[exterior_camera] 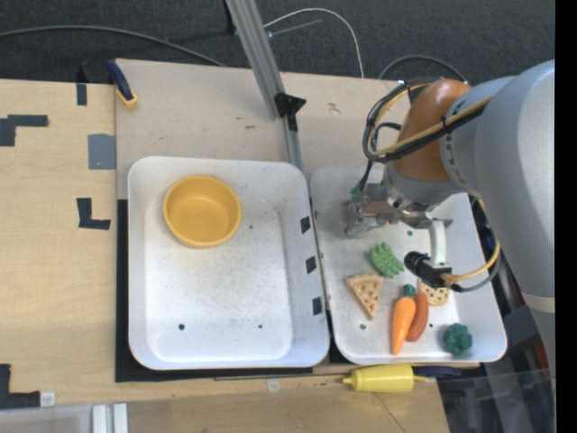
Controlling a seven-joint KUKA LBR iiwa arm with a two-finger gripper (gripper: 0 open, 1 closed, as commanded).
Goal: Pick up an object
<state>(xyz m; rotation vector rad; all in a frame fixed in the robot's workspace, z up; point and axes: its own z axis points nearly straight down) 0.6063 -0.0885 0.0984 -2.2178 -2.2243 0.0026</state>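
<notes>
Two white bins sit on a wooden bench [54, 269]; a yellow bowl [202, 209] lies near the left bin's [225, 332] far-left corner. The gripper [356, 216] hangs over the right bin's [478, 332] far-left part, jaw state unclear.

Legible text, labels, brands, numbers, signs: none. No writing can be read on the desk [207, 115], on either white bin, on the yellow bowl [202, 209] or on the toy foods. Black tape pieces [25, 128] on the desk surface at the left form angular shapes, not letters. The grey square patch [102, 151] beside them is blank.
</notes>
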